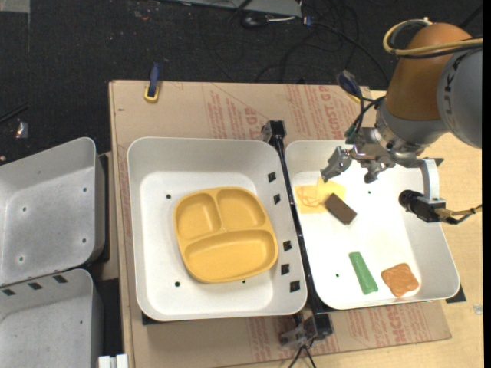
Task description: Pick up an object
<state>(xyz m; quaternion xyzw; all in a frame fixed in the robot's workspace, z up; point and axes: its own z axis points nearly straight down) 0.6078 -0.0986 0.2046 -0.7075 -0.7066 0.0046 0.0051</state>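
1. Camera view: gripper (354, 166) hovers with fingers spread, holding nothing.
2. Brown block (340, 208) lies just below-left of it in the right bin (430, 228), long axis diagonal.

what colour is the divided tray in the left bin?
Yellow-orange all over; the divided tray shows plainly in the camera view.

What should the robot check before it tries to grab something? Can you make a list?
1. Gripper fingers spread apart: ok.
2. Nothing between the fingers: ok.
3. Things to grab in the right white bin: ok; a brown block, a yellow soft piece, a green stick and an orange piece.
4. Brown block free of the yellow piece: not ok, they touch.
5. Gripper straight above one thing: cannot tell.
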